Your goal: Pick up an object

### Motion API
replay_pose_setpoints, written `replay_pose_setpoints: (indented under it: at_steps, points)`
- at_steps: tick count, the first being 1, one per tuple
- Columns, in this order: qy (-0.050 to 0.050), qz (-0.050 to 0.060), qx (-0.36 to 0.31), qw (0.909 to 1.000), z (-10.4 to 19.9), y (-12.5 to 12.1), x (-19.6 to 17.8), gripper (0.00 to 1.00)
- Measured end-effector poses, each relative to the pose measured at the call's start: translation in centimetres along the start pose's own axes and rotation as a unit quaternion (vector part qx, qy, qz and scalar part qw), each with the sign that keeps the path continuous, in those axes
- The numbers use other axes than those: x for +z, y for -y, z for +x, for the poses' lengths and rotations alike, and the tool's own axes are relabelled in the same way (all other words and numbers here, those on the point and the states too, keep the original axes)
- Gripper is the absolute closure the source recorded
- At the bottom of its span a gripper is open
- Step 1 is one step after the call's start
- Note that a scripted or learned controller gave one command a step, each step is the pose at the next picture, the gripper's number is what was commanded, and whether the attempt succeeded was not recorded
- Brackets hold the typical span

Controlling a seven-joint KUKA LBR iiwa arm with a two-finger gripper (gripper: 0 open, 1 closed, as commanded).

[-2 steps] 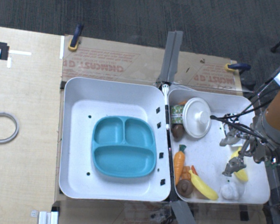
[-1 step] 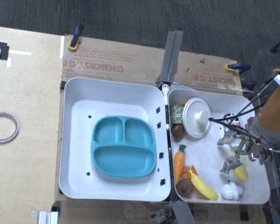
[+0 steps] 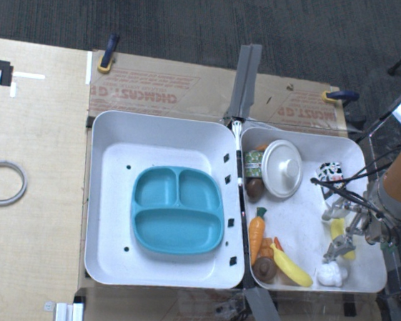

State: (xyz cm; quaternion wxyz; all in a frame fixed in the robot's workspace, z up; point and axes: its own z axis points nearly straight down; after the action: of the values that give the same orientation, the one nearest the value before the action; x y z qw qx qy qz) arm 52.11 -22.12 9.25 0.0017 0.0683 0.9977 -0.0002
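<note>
While the jaws (image 3: 340,245), state unclear, hover, a white ball (image 3: 330,274) lies just below.

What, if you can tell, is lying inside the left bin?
The left bin holds one blue divided plate, its three compartments bare. Whatever lies under the plate is covered.

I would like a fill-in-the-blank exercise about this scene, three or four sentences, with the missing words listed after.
1. The teal divided plate lies in the ______ bin.
2. The plate has ______ compartments.
3. The toy carrot lies in the right bin, and its colour is ______.
4. The claw hangs over the ______ bin, near the yellow banana.

Missing words: left; three; orange; right
</note>
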Motion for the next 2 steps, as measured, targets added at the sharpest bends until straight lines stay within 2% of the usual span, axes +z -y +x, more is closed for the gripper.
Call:
replay_pose_setpoints:
  at_steps: [1, 2]
  points:
    - [0.001, 0.0, 0.009, 1.0, -1.7, -0.2, 0.0, 0.0]
    - [-0.001, 0.0, 0.032, 0.9995, -0.2, -0.1, 0.0, 0.0]
